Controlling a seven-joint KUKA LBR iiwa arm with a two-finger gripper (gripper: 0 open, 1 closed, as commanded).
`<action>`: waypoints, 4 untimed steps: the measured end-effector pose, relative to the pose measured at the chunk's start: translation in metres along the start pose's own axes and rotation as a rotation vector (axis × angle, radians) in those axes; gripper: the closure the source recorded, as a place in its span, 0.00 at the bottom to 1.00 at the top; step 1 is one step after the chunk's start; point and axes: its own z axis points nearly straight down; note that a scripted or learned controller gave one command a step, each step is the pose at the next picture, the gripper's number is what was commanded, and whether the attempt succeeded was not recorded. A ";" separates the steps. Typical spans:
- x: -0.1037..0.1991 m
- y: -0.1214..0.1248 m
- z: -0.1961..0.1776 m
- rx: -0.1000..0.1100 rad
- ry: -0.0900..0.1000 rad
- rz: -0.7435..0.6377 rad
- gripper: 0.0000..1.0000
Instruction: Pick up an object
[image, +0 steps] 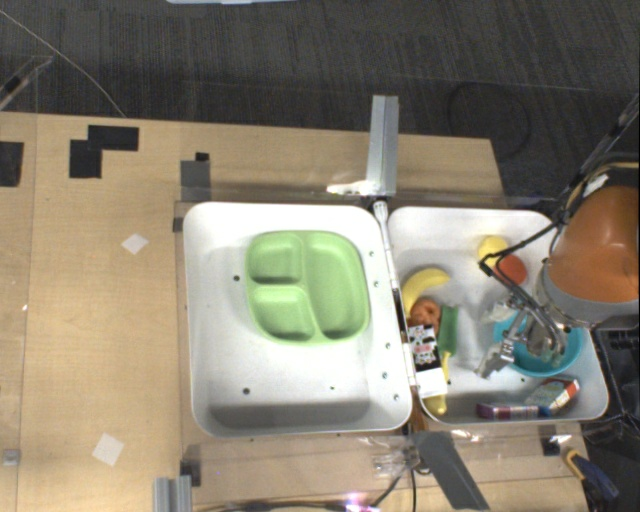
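Camera view: arm in from the right over the right bin (598, 405), gripper (503, 352) low near the teal bowl (556, 360), fingers look spread apart with nothing visible between them, so nothing picked yet as far as I can judge. All of the pickup is left: choose an object, close on it, lift clear. Candidates all sit in the right bin: banana (424, 283) near the divider, yellow lemon-like fruit (491, 246) and red-orange piece (513, 268) toward the back, green item (449, 329) and small printed box (424, 349) along the left wall, marker (510, 409) by the front wall. Bowl is closest to the gripper (likely target, but that's a guess). Left bin (215, 300) holds just the green divided tray (305, 285), well apart from the arm. Room: white patch of bin floor just left of the gripper is bare, good for descending; front wall and right wall are near, and the bowl rim sits just beside the fingers, so a clip risk there.
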 end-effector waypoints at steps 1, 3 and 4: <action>0.022 0.041 0.012 0.000 -0.012 0.074 0.00; 0.036 0.032 0.012 0.001 -0.011 0.076 0.00; -0.070 0.061 0.014 -0.002 -0.006 0.370 0.00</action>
